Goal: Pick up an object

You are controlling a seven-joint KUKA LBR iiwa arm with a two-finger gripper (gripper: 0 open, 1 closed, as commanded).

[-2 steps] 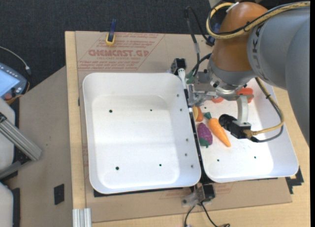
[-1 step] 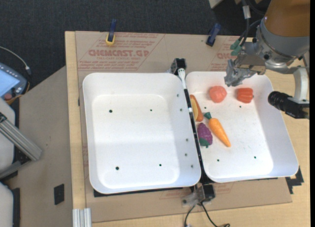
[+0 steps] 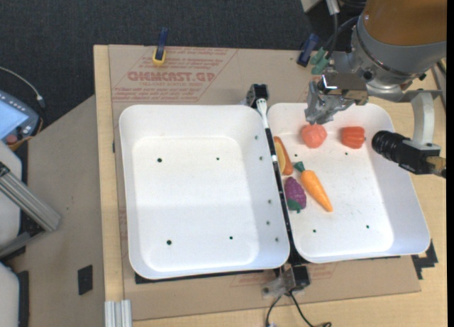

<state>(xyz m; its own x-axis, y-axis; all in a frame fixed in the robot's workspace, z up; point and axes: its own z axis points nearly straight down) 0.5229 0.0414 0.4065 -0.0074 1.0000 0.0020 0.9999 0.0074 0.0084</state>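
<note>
Right bin (image 3: 397, 237), shallow, white, taken as landmark; contents five items. Pink-red round fruit (image 3: 313, 135): far part of the bin, left of centre, resting on the floor. Gripper (image 3: 320, 115): directly above that fruit, its tip at or just over the fruit's top; whether it is released or clenched cannot be told, and nothing is visibly held. Red pepper (image 3: 352, 135): far part of the bin, just right of the round fruit, apart from it. Orange-yellow oblong piece (image 3: 283, 156): against the bin's left wall. Carrot (image 3: 316, 188): mid-bin, lying aslant, green end toward the far side. Purple item (image 3: 295, 194): touching the carrot on its left. Left bin (image 3: 135, 176): adjoining the landmark's left wall.
</note>
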